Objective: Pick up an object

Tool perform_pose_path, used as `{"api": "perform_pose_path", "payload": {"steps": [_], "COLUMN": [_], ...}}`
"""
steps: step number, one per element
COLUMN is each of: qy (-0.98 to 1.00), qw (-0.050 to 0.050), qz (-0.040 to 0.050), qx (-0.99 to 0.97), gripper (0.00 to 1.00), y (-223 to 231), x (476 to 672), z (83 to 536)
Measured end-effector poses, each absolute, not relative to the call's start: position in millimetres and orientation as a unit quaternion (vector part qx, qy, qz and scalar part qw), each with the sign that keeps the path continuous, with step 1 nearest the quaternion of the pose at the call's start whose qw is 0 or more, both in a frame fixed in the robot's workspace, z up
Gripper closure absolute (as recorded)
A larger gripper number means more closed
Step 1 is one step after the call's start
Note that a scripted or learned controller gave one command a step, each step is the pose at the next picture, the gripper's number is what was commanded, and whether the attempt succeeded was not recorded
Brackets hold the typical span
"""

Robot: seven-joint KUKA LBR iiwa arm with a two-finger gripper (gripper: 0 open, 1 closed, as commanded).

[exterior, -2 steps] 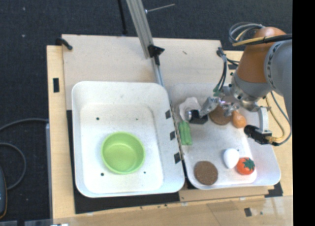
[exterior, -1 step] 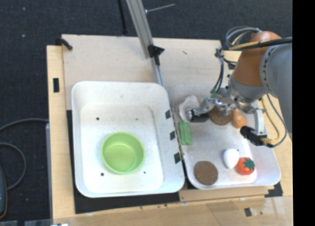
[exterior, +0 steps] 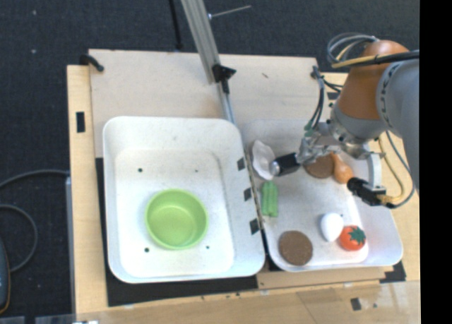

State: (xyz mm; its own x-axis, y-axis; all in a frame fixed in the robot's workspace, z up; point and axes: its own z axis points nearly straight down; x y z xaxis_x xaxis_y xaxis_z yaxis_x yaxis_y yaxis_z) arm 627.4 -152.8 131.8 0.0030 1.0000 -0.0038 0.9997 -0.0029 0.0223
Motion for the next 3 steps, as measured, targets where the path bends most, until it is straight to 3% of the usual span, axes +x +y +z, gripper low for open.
{"api": "perform_pose_path", "payload": {"steps": [1, 3], "qy": [0.706, 0.708], "qw": [0.003, 0.002], "qz": [0.0014, 0.0005], "qx": [0.708, 0.706], "gripper": [1.00, 1.00], "y": [-163, -165], "x": [622.9, 626.5], "z": [188, 270]}}
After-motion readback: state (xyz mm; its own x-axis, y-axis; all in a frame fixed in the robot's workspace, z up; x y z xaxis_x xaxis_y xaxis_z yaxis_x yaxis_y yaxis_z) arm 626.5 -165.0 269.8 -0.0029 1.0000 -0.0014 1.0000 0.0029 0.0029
